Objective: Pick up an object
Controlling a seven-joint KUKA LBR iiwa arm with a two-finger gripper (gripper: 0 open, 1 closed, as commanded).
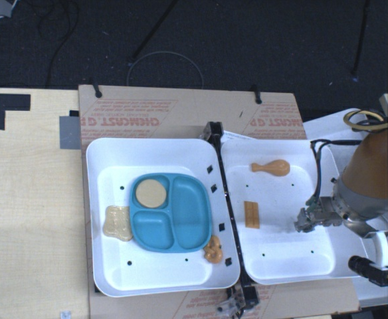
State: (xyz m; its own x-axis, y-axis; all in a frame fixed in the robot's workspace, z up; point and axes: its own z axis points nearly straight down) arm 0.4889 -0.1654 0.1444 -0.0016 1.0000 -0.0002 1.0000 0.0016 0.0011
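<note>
1. Camera view, looking down on the table (34,198): two white bins side by side, and the right bin (284,274) is our landmark.
2. The arm (370,171) comes in over the right bin's right wall, orange band showing, wrist dipping toward the bin floor.
3. The gripper (305,222) sits low just inside the right bin's right wall, over bare white floor; the jaws are too small and dark here to tell whether they are spread or closed, and nothing shows between them.
4. Candidates for the pick: a tan wooden block (251,214) lies near the middle of the right bin, well apart from the gripper, toward the divider.
5. A drumstick-shaped brown piece (272,168) lies in the right bin's far part, beyond the block.
6. Left of the right bin, the left bin (107,281) holds a blue divided plate (181,214) with a round beige cookie (150,193) in its upper-left compartment.
7. A pale bread-like piece (117,222) touches the plate's left edge; a small orange-brown lump (212,250) lies at the plate's near-right corner, close to the divider shared with the right bin.
</note>
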